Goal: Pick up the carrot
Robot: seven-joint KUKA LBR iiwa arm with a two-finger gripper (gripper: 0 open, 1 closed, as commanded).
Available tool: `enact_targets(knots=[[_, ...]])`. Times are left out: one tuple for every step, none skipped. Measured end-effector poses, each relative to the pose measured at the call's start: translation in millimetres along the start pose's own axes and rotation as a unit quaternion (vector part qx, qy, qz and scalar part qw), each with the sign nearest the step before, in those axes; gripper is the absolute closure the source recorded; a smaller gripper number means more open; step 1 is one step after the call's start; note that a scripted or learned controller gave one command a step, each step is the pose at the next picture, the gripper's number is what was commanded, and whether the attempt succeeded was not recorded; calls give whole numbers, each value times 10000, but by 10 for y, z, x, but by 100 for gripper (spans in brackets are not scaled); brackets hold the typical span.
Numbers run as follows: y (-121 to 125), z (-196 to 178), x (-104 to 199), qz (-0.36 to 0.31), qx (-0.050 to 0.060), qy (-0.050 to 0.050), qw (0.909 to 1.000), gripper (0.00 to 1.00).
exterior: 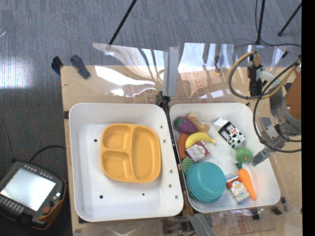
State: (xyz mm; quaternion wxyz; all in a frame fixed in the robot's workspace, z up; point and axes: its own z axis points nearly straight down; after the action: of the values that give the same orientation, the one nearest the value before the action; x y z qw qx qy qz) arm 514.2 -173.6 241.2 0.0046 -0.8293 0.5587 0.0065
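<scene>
The carrot [248,183], orange with a small green top, lies in the right bin [269,181] near its front right corner, beside a small juice carton [237,190]. The gripper [261,156] hangs over the bin's right edge, a little behind and to the right of the carrot and close to a green round fruit [243,154]. Nothing shows in the gripper. The grey arm with its orange band [294,102] comes in from the right.
The right bin also holds a teal bowl [205,181], banana [199,139], purple grapes [187,127], a black-and-white milk carton [231,133], a long orange piece [182,145] and other toy foods. A yellow divided plate [131,152] lies in the left bin [83,181]. Cables loop behind the right bin.
</scene>
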Motion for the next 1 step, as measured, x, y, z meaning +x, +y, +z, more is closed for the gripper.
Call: enact_targets(knots=[[-7,-76,-13,33,-2,-42,10000,100]])
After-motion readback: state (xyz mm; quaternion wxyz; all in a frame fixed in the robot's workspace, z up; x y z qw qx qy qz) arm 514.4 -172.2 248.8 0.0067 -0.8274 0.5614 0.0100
